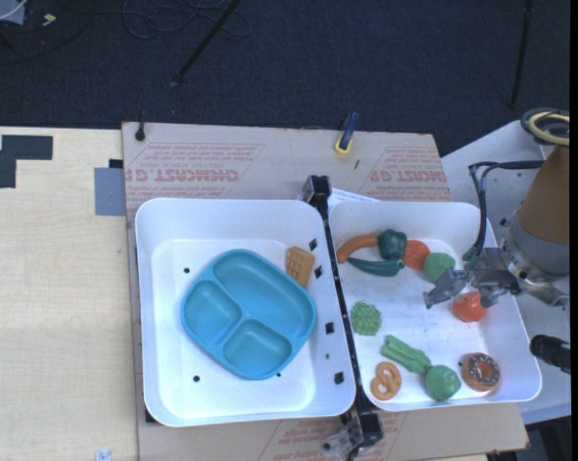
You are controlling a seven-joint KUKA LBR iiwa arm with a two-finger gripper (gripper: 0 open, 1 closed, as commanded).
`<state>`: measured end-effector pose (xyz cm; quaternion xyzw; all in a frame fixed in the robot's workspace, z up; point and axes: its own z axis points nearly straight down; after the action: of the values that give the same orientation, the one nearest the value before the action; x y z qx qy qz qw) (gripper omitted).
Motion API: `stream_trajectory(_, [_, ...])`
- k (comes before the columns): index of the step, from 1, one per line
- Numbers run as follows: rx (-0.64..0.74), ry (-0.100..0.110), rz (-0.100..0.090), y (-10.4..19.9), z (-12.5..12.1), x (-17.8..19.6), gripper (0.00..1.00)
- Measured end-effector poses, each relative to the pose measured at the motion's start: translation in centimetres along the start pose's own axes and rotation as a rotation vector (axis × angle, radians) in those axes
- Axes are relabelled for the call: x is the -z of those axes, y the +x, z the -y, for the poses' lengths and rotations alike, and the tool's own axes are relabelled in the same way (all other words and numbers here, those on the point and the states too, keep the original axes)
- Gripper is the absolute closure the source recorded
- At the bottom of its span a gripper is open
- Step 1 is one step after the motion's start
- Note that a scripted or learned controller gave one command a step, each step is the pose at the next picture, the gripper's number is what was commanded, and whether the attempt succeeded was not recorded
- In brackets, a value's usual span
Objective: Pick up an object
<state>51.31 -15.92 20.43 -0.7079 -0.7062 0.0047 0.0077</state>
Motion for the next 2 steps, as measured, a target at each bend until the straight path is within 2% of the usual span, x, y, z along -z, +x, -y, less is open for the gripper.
stream_trajectory(1, [0.002,-0.013,0.003,0.0,-0.3,0.7,0.00])
stream_trajectory(2, [0.003,-0.010,0.002,-0.2,-0.9,-3.9,0.00])
